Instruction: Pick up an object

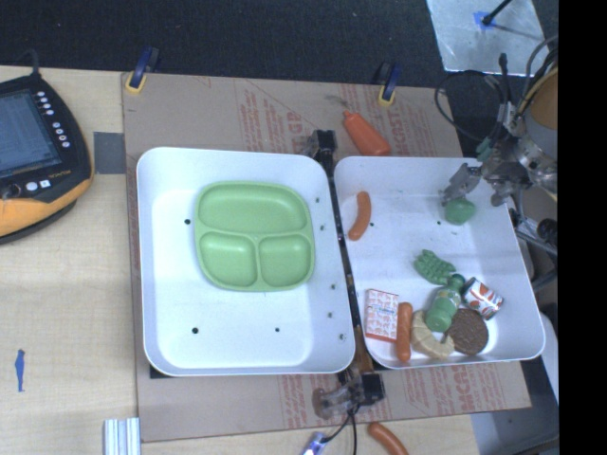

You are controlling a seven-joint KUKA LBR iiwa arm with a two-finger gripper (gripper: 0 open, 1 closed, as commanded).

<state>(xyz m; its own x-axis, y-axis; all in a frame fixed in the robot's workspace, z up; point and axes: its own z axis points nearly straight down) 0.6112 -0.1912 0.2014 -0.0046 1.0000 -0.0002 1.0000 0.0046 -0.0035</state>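
Observation:
My gripper (479, 191) hangs over the far right corner of the right bin (398, 183), with its two fingers spread apart and nothing between them. A small round green object (461, 210) lies on the bin floor just below the left fingertip (458, 185); whether they touch is unclear. An orange sausage (358, 215) lies near the bin's left wall. At the front right are a knobbly green toy (433, 266), a green bottle (442, 309), a red and white can (483, 299), a brown patty (468, 331), a printed packet (382, 314) and a hot dog (405, 331).
The left bin (171, 282) holds a green divided plate (254, 234). An orange carrot (365, 134) lies on the cardboard behind the bins, and another sausage (389, 437) in front. A teach pendant (33, 154) sits at the far left. Cables hang by the arm at right.

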